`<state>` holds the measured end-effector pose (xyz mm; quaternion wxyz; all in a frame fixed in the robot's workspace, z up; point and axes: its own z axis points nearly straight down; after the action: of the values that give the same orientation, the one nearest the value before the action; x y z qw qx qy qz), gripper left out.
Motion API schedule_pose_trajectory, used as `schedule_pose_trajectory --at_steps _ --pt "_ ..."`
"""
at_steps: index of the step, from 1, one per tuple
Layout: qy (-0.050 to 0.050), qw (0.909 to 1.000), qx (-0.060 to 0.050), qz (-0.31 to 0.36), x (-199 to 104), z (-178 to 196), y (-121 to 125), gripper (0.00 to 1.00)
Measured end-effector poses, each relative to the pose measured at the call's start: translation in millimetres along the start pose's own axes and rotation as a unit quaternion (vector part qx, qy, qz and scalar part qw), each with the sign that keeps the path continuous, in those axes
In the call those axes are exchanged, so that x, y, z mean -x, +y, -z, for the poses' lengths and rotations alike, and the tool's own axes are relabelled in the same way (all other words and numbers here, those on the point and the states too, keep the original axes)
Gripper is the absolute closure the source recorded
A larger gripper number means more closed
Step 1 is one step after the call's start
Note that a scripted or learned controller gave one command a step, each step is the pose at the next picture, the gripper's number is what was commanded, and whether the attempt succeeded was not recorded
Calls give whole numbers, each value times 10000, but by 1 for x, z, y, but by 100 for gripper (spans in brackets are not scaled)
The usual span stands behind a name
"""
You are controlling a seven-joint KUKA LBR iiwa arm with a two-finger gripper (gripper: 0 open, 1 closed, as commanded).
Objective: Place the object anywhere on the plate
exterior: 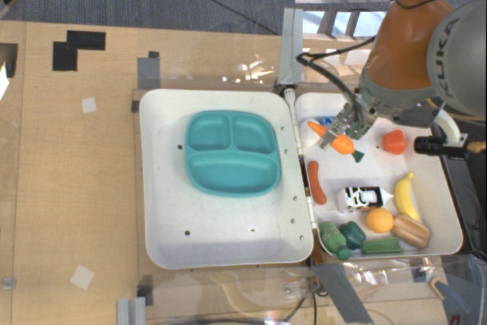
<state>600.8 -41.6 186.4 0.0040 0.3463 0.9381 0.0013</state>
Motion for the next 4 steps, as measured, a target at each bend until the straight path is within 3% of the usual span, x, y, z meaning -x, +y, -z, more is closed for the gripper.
schedule_pose_trajectory --at_steps 1,2,3,4 --pt "16 9994 21 352 -71 0 94 100" --pt "11 9999 17 -106 -95 26 147 100" --pt "18 9995 12 313 -129 23 203 100" --pt "-23 9996 25 273 -91 91 102 100"
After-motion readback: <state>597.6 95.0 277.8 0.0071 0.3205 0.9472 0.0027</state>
